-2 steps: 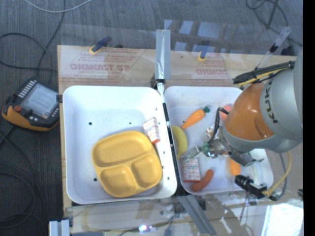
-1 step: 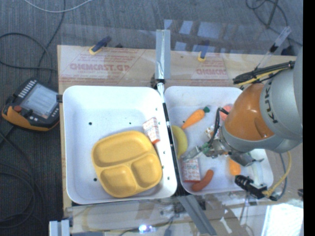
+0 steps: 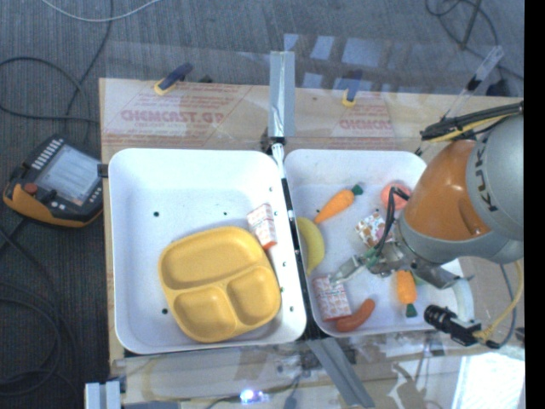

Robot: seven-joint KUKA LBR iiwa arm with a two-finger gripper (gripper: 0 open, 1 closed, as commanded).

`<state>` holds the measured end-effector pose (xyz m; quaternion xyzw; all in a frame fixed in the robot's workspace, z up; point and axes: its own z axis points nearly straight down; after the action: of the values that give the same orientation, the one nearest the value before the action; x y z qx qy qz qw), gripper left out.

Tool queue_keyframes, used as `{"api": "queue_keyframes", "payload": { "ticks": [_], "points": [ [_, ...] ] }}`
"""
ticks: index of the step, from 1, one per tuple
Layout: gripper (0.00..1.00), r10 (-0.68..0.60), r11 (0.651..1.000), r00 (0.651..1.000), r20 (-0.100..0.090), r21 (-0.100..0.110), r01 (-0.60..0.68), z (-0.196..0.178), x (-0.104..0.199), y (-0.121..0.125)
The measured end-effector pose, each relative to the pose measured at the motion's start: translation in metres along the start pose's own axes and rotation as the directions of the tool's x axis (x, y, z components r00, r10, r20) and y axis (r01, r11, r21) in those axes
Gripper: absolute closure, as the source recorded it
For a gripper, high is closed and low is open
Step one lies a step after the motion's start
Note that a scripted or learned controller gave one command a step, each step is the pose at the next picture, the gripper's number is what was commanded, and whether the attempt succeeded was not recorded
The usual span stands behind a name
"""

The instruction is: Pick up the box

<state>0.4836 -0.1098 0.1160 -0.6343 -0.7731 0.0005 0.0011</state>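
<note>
A small red and white box point(image 3: 262, 223) lies in the left bin point(image 3: 136, 228), touching the far right edge of the yellow divided tray point(image 3: 221, 282). A second box, pinkish and flat point(image 3: 330, 296), rests near the front of the right bin point(image 3: 341, 164). My gripper point(image 3: 364, 263) hangs low over the middle of the right bin, just up and to the right of the pinkish box, and nothing shows in its grasp. The grey and orange arm point(image 3: 460, 198) hides the bin's right side.
The right bin also holds an orange carrot point(image 3: 338, 203), a yellow banana-like piece point(image 3: 312, 242), a red sausage point(image 3: 354, 315), a second small carrot point(image 3: 405, 287), a crinkled wrapper point(image 3: 370, 227) and a red item point(image 3: 395, 196). A teach pendant point(image 3: 55, 181) lies left of the bench.
</note>
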Motion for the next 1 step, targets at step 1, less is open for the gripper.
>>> {"api": "queue_keyframes", "payload": {
  "ticks": [1],
  "points": [
    [0.00,0.000,1.000,1.000,0.000,0.000,0.000,0.0000,0.0001,0.0000]
  ]
}}
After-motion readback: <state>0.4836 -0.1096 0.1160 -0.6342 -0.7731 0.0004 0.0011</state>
